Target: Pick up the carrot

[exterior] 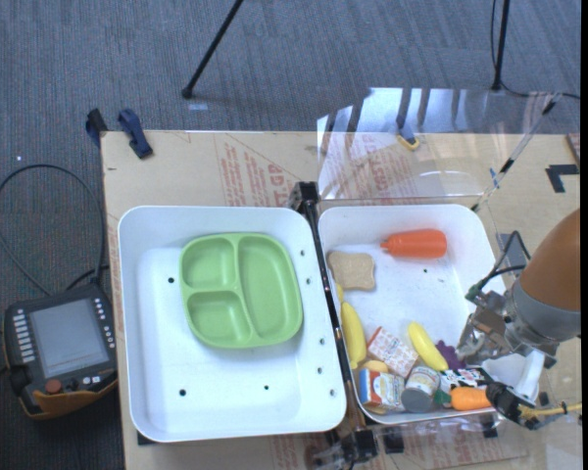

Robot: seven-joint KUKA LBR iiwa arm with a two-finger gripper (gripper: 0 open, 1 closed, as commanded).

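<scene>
— Bins first?
— Left bin [147,360] carries a green divided plate [242,289]. Right bin [441,213] has the carrot [415,244] near its far wall, bread slice [352,270], bananas [353,333], small packages.
— Pincer?
— Pincer [482,341] sits at the right bin's near right corner, well apart from the carrot; its grip I cannot tell.

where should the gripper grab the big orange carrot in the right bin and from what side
Grip the large orange plastic carrot across its thick middle, coming straight down from above. It lies flat, lengthwise left to right, near the far wall of the right white bin, with bare floor around it, so fingers probably fit on its near and far sides.
</scene>
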